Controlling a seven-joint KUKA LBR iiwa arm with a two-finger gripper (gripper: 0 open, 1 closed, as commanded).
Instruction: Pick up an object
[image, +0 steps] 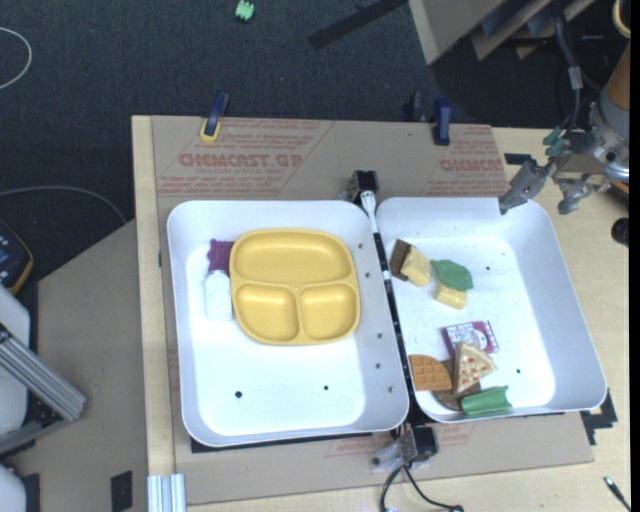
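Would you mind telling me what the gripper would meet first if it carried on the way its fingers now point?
Probably the back-right rim of the right bin: the gripper hangs open just above that corner, pointing down-left, though depth is unclear.

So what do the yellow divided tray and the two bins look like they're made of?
Yellow tray: probably molded plastic, satin finish; uniform color, rounded compartment edges, soft highlights. Left bin and right bin: likely thin formed plastic, smooth white with a slight gloss and rolled rims, though painted metal can't be ruled out.

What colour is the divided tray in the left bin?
Yellow tray, seen in the camera view.
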